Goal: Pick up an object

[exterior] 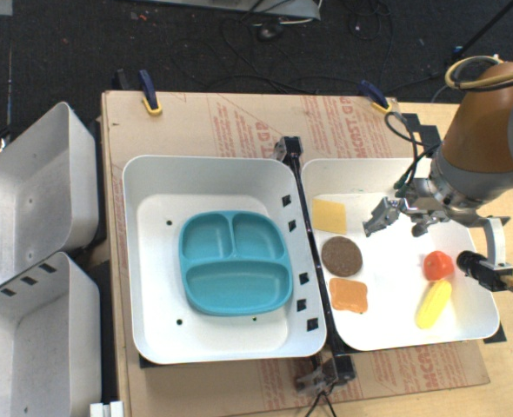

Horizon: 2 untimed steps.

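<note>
Camera view: I see the gripper (402, 218) spread apart, grasping nothing, above the right bin (474, 320). That bin holds a flat yellow square (329, 215), brown disc (342, 255), orange slab (349, 296), red tomato (438, 265), yellow corn (433, 304). The left bin (143, 259) holds a glossy teal divided tray (236, 261).

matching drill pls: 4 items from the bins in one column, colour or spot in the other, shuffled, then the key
Items
1. divided tray
2. round patty
3. cheese slice
4. banana

Descriptions
A. brown, right bin, between two flat pieces
B. yellow, beside the red piece
C. teal, in the left bin
D. pale yellow square, back of the right bin

Pairs: 1-C, 2-A, 3-D, 4-B
</note>
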{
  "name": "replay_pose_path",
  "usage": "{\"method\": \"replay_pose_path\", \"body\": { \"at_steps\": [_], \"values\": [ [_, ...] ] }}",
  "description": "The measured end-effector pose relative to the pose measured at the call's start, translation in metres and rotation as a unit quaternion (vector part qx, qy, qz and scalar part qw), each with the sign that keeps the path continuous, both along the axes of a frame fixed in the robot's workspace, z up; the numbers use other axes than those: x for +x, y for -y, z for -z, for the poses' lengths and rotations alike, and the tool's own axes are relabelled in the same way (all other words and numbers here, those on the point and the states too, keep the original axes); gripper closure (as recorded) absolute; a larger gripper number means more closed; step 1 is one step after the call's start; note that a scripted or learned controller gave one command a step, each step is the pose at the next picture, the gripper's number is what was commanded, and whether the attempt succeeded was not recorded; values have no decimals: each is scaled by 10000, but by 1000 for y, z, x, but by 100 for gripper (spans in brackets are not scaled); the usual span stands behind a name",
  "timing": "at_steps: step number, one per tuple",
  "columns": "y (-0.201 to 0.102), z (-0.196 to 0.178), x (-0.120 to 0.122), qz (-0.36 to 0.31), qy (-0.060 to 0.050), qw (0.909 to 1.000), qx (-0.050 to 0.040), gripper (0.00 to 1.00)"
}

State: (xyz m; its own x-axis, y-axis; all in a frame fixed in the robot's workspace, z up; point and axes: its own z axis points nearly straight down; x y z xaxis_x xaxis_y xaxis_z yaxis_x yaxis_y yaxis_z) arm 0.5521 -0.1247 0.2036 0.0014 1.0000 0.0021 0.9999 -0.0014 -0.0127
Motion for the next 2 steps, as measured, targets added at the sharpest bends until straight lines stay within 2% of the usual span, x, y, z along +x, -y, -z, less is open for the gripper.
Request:
{"method": "replay_pose_path", "body": {
  "at_steps": [1,2],
  "values": [
    [0,-6,3,-11,62,10000,-10,0],
    [-2,57,-1,2,41,10000,-6,0]
  ]
}}
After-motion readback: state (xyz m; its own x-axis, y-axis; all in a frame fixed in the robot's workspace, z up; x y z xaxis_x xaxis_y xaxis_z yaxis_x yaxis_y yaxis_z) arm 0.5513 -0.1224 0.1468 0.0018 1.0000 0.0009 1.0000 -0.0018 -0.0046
